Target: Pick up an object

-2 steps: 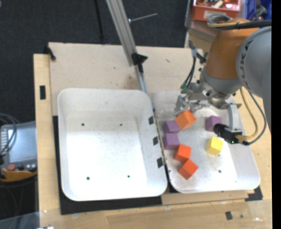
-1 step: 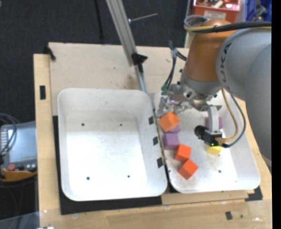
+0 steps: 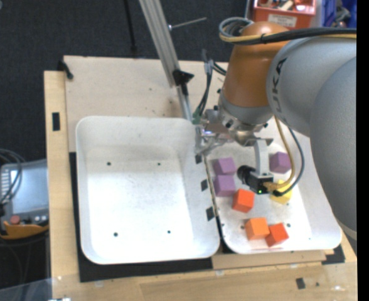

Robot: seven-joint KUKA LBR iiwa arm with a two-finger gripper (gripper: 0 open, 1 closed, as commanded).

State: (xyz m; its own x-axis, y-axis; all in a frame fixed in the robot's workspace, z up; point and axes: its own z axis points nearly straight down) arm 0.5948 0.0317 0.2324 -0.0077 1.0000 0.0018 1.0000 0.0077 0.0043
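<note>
Fingers [image 3: 202, 144] hang below the orange-banded wrist, over the left rim of the right bin [image 3: 307, 215], close to where it meets the left bin [image 3: 140, 193]. From this slant I cannot tell how far apart they stand, and nothing shows between them.

In the camera view, all the loose things lie in the right bin. The upper purple block [image 3: 223, 165] sits just right of the fingers and lower in the frame. The lower purple block [image 3: 224, 184] touches it or nearly does. An orange block [image 3: 243, 200] lies just beside that one. A far purple block [image 3: 279, 162] rests further right beneath the arm [image 3: 310, 74]. A front orange block [image 3: 256, 227] and a red-orange block [image 3: 277, 234] sit together near the front rim. Both bins rest on the pale worktop [image 3: 109, 86].

The step in hand looks like lining up for a descent. The fingers seem offset toward the rim, so they should first be centred over the upper purple block. The grip would best go across its free sides, not the face crowded by its neighbour. A straight drop clear of the bin wall, closing only once the block sits between, gives the best chance.
</note>
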